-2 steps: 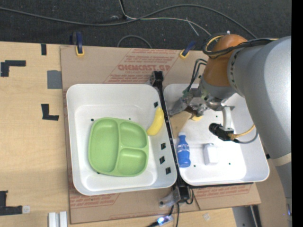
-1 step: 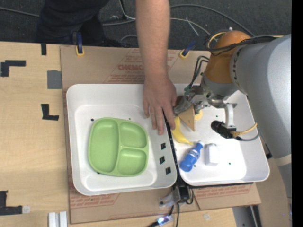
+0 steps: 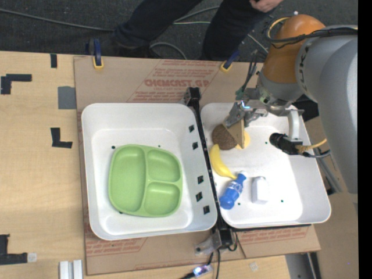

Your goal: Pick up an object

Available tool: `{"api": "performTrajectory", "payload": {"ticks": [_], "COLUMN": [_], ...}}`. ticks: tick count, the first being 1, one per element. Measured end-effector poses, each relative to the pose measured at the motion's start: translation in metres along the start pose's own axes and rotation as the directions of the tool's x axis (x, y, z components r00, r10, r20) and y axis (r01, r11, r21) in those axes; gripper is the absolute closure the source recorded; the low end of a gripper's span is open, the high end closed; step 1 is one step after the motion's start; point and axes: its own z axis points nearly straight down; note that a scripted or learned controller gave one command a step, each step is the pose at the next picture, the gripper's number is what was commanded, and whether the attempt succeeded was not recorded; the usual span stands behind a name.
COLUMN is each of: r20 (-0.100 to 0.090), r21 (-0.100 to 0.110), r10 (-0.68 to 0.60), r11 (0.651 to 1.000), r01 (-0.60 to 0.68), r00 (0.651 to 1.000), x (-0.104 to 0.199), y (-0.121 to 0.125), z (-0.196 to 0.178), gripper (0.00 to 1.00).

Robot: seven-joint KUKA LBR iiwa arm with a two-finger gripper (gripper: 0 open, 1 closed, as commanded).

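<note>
Touching the pincer [image 3: 240,122] tips, a brown object [image 3: 224,137]; pincer's grip state unclear.

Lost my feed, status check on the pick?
Gripper low in right bin, at brown object. Grasp unconfirmed. Banana, blue bottle close by.

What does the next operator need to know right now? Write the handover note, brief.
Gripper: low in the right bin, at the brown object; grip state cannot be told.
Right bin things: brown object at the near-left, banana below it, blue bottle, small white object.
Left bin: green divided plate.
Done: arm has reached an object.
Left: confirm a grasp and lift; nothing is visibly raised yet.
</note>
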Motion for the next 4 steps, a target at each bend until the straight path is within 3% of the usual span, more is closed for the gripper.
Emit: {"api": "performTrajectory", "payload": {"ticks": [1,3,4], "r20": [-0.001,-0.001,0.0], "r21": [0.003,0.007,0.006], "r10": [0.0,-0.004,-0.003], "r11": [1.0,1.0,1.0], "r01": [0.0,0.004,0.003], "r00": [1.0,1.0,1.0], "x": [0.001,0.115,0.169], "y": [0.001,-0.005,0.003], "z": [-0.039,-0.053,-0.045], "gripper": [1.0,1.0,1.0]}}
